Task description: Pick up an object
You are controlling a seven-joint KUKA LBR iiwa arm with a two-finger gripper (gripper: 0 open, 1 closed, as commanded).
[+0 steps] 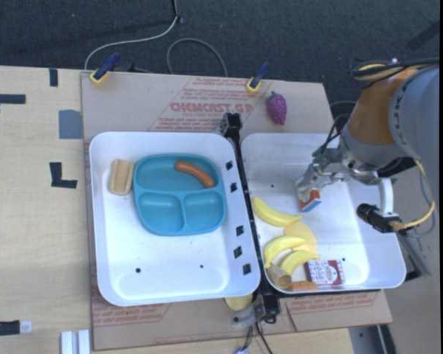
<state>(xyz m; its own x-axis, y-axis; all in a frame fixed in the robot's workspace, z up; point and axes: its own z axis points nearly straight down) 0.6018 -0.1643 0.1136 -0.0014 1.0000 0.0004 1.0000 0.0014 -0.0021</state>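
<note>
The arm reaches in from the right over the right bin (369, 231), its grey body and orange band filling the upper right of the view. The gripper (312, 188) hangs low inside that bin, near its far right part. Between its fingers sits a small red and white object (311, 200), tilted, with its lower end close to the bin floor; the jaws are clenched on it. Whether the object is lifted clear of the floor cannot be told.

To the left of the gripper, in the middle of the right bin, lies a yellow banana (274, 213). Nearer the camera sits a cluster of yellow banana pieces (292, 247), and just beside them, against the near wall, a red and white carton (325, 272) lying flat. A small tan cylinder (280, 276) rests touching the near edge of the banana pieces.

The left bin (162, 275) holds a blue divided plate (180, 194) in its far half. A sausage (195, 172) lies in the plate's far compartment. Just left of the plate, a tan piece of bread (120, 176) rests on the bin floor.

Outside the bins, on the cardboard sheet (199, 105) beyond the right bin's far wall, lies a purple bunch of grapes (277, 108).
</note>
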